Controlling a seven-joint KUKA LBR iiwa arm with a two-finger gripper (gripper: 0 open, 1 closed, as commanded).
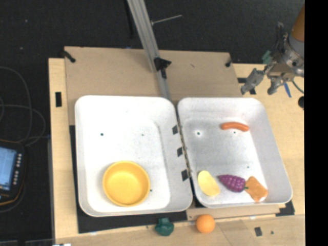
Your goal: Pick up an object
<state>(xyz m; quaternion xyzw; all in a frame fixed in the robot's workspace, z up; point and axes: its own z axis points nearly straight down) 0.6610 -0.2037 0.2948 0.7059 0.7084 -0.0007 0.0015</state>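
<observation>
Nothing picked up yet; grasp remains entirely outstanding.
End effector (262, 84) hangs released and empty beyond the right bin's (266, 114) far corner; nearest candidate, the sausage (234, 127), lies below-left of it, untouched.

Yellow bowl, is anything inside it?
The yellow bowl in the left bin looks empty inside. What lies underneath it is covered.
</observation>
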